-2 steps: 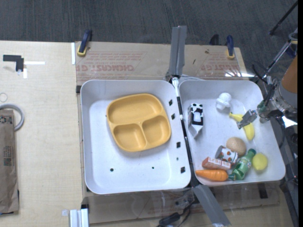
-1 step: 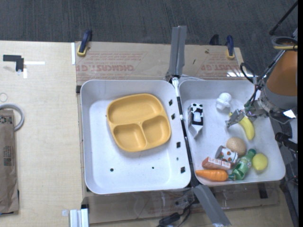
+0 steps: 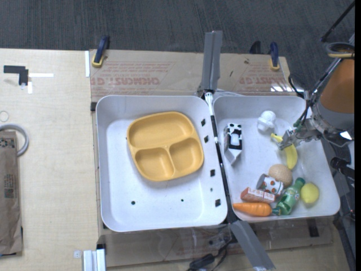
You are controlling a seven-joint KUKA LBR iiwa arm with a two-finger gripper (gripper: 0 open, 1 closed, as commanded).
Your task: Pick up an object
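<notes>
Far left: pale wood-look table [image 3: 45, 151], smooth, with a brown paper bag [image 3: 9, 191] lying flat at the edge, a grey ring [image 3: 20, 137] above it and a small black block with white tape [image 3: 20, 74] near the top. Dark ribbed carpet runs behind the table.

Corrugated cardboard sheet [image 3: 141, 72] with red print sits under the bins, held by two blue clamps [image 3: 101, 49].

Left bin [image 3: 113, 208]: shallow white plastic, rounded corners, matte, a few dark dots on the floor. It holds a yellow-orange three-compartment plate [image 3: 164, 144], glossy, rounded-rectangle shape, slightly rotated.

A grey metal bar [image 3: 212, 61] stands at the seam between the bins.

Right bin [image 3: 248, 151], same white plastic. Contents: black-and-white carton [image 3: 233, 140] near its left wall; white knobbly toy [image 3: 266, 120] higher up; yellow banana [image 3: 290, 156]; tan egg-shaped item [image 3: 280, 174]; small printed can [image 3: 269, 185] touching it; red packet [image 3: 256, 195]; orange carrot [image 3: 252, 209] along the front wall; green bottle [image 3: 289, 197]; lemon [image 3: 309, 193] in the front right corner. The front cluster is packed, items touching.

Gripper [image 3: 290, 135] is low in the right bin, just above the upper end of the banana, just right of the white toy. Cannot tell from this angle if it's spread or closed, or if it touches the banana. The grey arm with orange band [image 3: 338, 92] enters from the right.
</notes>
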